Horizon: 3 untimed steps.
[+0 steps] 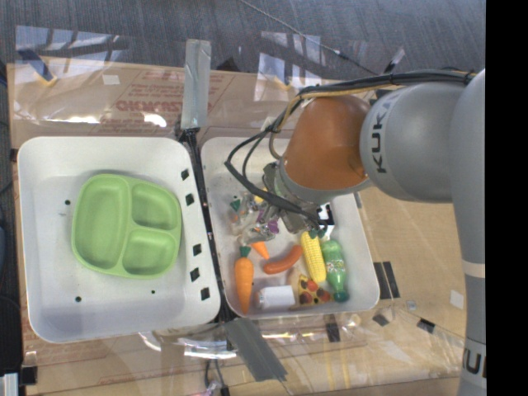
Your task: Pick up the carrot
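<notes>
Over the right-hand bin [363,246], the arm [412,143] hangs from the camera view's right side, its orange band [328,143] covering most of the wrist. The gripper [276,213] sits low among the clutter at the bin's upper middle, and whether it is spread or closed I cannot tell, since the wrist body and cables hide it.

The carrot [243,277] lies near the bin's left wall, orange body pointing toward the front edge and green top toward the gripper. It is apart from the tool, a little below and to the left of it.

Several things crowd it. A small orange piece [260,250] lies just beside the carrot's top, a sausage [283,260] slants just to its right, and a white block [276,296] rests near its lower end. Farther right are a corn cob [313,256] and a green bottle [333,269].

The likeliest failure, in my judgement, is a grab on the wrong item (the small orange piece and the sausage both sit closer to the tool than the carrot's body does). A descent beside the wall could also catch the bin's rim or push the carrot against it, so it rolls away. The left bin [37,221] with its green divided plate [126,225] is well apart and poses no risk.
</notes>
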Each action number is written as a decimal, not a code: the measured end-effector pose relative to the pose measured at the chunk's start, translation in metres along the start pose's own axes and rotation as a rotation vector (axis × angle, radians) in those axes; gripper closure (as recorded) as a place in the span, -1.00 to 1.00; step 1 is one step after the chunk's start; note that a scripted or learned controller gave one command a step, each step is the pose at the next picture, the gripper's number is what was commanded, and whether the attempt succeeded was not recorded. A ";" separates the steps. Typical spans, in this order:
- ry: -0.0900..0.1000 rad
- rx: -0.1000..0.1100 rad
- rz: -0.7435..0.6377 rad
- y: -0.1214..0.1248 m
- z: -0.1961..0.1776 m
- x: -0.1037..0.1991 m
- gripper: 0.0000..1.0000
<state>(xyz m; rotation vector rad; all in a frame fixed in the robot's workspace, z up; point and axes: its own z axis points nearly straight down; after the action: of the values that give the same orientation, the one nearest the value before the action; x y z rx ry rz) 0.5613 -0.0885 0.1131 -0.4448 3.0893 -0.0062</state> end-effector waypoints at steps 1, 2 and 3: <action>0.009 -0.003 -0.221 0.020 -0.136 -0.009 1.00; 0.020 -0.011 -0.215 0.048 -0.087 0.062 1.00; 0.018 -0.009 -0.080 0.147 -0.080 0.003 1.00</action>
<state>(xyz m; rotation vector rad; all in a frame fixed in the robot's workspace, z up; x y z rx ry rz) 0.5151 0.0521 0.1918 -0.5718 3.0875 0.0024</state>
